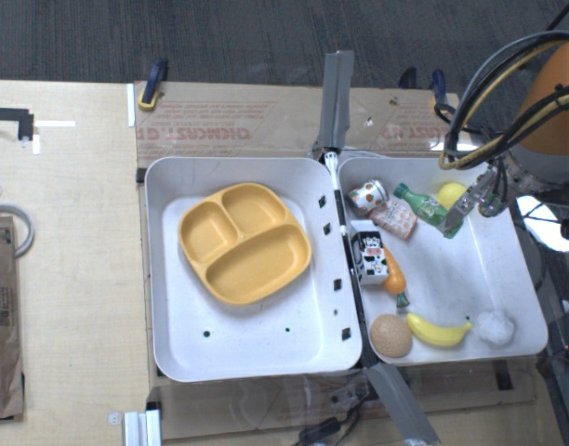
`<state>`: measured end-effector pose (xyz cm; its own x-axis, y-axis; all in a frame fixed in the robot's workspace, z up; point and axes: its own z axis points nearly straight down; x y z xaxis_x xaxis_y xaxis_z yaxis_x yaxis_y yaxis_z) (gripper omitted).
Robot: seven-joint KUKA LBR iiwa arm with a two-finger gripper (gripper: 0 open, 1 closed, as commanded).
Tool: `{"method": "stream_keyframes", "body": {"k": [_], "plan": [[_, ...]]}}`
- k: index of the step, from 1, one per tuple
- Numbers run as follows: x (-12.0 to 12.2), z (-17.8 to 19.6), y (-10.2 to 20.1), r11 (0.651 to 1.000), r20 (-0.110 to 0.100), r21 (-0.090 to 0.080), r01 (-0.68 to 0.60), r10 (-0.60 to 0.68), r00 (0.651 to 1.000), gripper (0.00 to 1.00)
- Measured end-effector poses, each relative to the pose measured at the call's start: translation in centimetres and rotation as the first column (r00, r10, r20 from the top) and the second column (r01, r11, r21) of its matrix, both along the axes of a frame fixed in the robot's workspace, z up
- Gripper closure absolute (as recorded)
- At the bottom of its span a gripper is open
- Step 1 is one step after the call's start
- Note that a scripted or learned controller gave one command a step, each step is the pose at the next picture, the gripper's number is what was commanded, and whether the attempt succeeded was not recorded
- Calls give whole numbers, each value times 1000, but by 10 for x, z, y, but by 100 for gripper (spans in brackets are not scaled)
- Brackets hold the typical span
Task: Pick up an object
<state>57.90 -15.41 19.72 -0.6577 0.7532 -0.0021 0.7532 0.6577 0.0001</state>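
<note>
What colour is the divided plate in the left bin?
Yellow-orange divided plate, seen best in the camera view.

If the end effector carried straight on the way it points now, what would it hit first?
Probably the green bottle: the end effector points down-left from the right and its tip overlaps the bottle's right end. Depth is unclear from this slanted view.

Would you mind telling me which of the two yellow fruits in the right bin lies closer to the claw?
The lemon, at the bin's far side right beside the claw. The banana lies along the near wall, well away from it.

Yellow divided plate (pixel 244 242) in left bin (pixel 164 277), right bin (pixel 517 277) cluttered (banana (pixel 437 330), green bottle (pixel 426 205))
</note>
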Motion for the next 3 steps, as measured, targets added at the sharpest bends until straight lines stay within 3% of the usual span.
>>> {"method": "stream_keyframes", "body": {"k": [1, 2, 3], "plan": [[25, 0, -60, 957, 2, -2, -289, 289, 957, 100], [26, 10, -61, 958, 6, -6, -288, 288, 958, 100], [26, 10, -61, 958, 6, -6, -288, 288, 958, 0]]}}
